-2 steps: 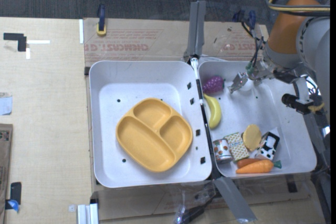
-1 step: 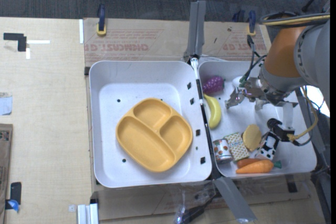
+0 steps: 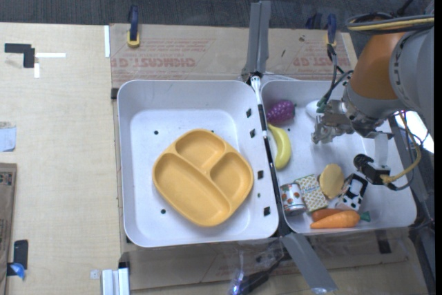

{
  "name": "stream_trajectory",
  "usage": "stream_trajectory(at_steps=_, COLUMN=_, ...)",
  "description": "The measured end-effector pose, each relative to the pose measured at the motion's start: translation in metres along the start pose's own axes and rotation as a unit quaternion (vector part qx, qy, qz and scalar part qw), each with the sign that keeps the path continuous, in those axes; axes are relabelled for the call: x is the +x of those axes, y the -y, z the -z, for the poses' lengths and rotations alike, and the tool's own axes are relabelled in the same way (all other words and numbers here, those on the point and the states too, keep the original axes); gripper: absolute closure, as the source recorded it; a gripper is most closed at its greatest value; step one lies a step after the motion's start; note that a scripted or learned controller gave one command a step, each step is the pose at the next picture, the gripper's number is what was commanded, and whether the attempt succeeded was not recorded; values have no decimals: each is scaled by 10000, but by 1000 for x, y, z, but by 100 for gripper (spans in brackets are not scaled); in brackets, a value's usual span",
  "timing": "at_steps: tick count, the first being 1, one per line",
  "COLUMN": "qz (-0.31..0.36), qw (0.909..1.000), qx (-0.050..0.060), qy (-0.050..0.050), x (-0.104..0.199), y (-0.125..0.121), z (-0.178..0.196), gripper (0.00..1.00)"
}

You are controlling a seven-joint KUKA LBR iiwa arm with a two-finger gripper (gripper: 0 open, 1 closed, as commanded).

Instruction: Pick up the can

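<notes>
Claw [image 3: 322, 133] hovering, grip unreadable, over bare white floor well beyond can [image 3: 292, 197] near bin's front rim [image 3: 345, 230].

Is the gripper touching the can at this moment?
Apart. The camera view shows the gripper above bare white bin floor, while the can lies at the right bin's near-left corner, with floor between them.

The arm [image 3: 407, 65] is a thick rounded tube, grey, with a broad orange band [image 3: 373, 69] above the wrist. Below the band sits a grey metal wrist block, and from it the gripper [image 3: 322, 133] in dull grey metal. Black cables [image 3: 336, 72] loop along the wrist, and a yellow-edged ring [image 3: 387, 23] crosses the arm's top.
</notes>
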State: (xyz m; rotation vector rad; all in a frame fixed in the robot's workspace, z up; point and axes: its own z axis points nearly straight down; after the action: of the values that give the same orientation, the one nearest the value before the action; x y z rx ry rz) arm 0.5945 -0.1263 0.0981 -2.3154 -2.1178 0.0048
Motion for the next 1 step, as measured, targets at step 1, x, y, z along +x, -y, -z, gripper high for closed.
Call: stream_trajectory(at_steps=1, qz=-1, qw=10000, qx=0, qy=2, x=0, y=0, z=0, gripper=0)
